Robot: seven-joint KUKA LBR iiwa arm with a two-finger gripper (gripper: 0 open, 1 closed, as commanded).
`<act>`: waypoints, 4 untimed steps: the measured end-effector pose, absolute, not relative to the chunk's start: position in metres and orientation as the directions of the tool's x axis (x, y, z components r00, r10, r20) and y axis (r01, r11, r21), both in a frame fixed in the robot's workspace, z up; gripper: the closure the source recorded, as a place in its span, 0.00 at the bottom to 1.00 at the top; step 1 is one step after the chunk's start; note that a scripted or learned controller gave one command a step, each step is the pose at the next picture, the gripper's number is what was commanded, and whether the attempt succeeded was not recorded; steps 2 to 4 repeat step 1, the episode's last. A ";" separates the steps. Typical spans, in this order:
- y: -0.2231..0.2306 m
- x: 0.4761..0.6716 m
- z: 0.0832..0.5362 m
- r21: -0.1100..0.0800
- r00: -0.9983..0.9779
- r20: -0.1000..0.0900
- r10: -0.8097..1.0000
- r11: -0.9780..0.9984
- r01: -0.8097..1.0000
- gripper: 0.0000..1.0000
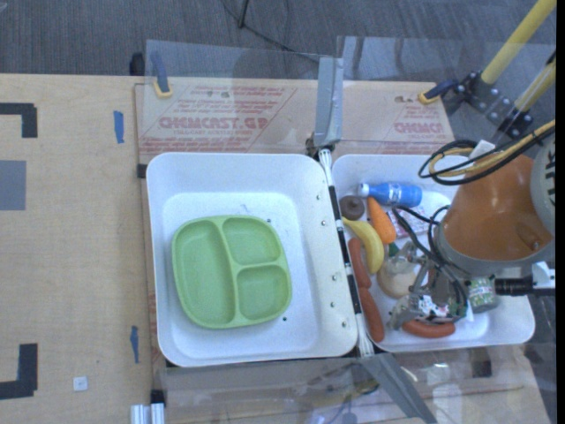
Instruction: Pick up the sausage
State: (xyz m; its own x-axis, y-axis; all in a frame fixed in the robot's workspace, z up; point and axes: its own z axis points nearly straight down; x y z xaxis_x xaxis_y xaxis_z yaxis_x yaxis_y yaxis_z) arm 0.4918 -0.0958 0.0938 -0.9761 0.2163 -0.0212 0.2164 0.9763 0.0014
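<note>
Two reddish sausage-like pieces lie in the right bin [521, 325]. One long sausage [357, 266] runs along the bin's left wall, with a further reddish length [374, 319] below it. A shorter red sausage [431, 329] lies near the front wall. My gripper [420, 302] hangs low over the bin's front middle, just above and left of the short red sausage. The orange wrist band [494, 210] covers the bin's right half. Nothing can be made out in the gripper's grasp.
A yellow banana [369, 241], an orange carrot [381, 221], a blue bottle [394, 193], a brown round piece [353, 208] and a pale round item [397, 276] crowd the right bin. The left bin [163, 193] holds a green divided plate [231, 270].
</note>
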 end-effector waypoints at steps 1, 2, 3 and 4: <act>-0.096 0.497 0.106 0.004 -0.975 -0.042 0.219 0.976 0.219 1.00; -0.096 0.497 0.106 0.004 -0.975 -0.042 0.219 0.976 0.219 1.00; -0.096 0.497 0.106 0.004 -0.975 -0.042 0.219 0.976 0.219 1.00; -0.096 0.497 0.106 0.004 -0.975 -0.042 0.219 0.976 0.219 1.00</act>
